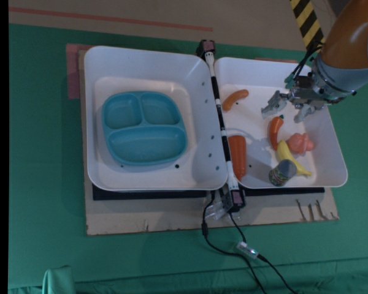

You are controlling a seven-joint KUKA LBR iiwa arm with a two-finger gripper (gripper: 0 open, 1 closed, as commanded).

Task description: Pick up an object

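Grey gripper (289, 108) hangs over the right bin (334, 158), fingers spread, nothing between them. Likely lining up a pick: the small carrot (275, 131) sits just below it, with the banana (291, 158), pink toy (300, 143) and can (282, 174) clustered nearby. The sausage (235, 98) lies apart, an easier target. The blue plate (144, 128) sits in the left bin (110, 60).

The grey arm with its orange band (356, 26) reaches in from the right, its wrist angled down and leftward. At its end the two-finger metal gripper (288, 108) hangs with fingers (272, 106) spread apart, nothing between them, the fingertips pointing down-left.
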